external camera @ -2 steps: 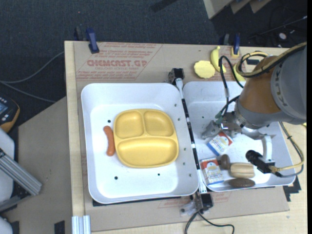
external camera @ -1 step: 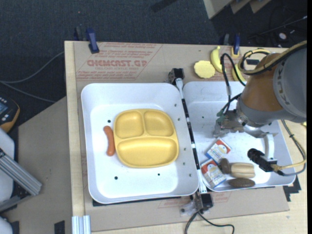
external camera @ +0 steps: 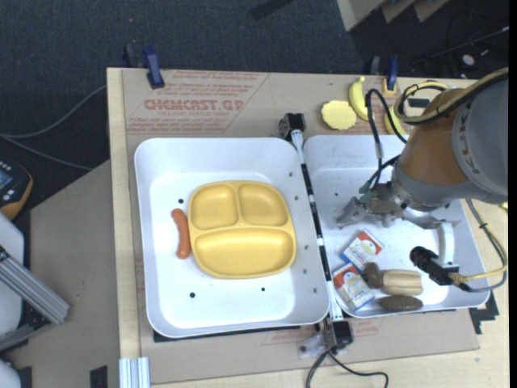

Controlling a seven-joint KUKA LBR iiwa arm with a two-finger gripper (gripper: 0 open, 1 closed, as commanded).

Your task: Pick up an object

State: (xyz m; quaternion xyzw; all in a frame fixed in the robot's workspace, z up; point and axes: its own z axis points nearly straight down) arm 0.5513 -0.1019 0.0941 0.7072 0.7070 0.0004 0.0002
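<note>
My gripper [external camera: 358,210] is down in the right bin [external camera: 339,156], near the middle of its left half. Nothing shows between it and the bin floor. Just below it lies a small white, blue and orange packet [external camera: 361,250]. A second, similar packet [external camera: 349,285] sits nearer the front left corner. Beside that one rest a tan wooden piece [external camera: 397,281] with a brown end and a dark brown oval thing [external camera: 400,303].
The left bin [external camera: 161,297] holds a yellow divided plate [external camera: 240,229] with an orange-red sausage [external camera: 182,233] lying to its left. On the bench behind the right bin are a yellow banana [external camera: 359,95] and a yellow round piece [external camera: 338,115].
</note>
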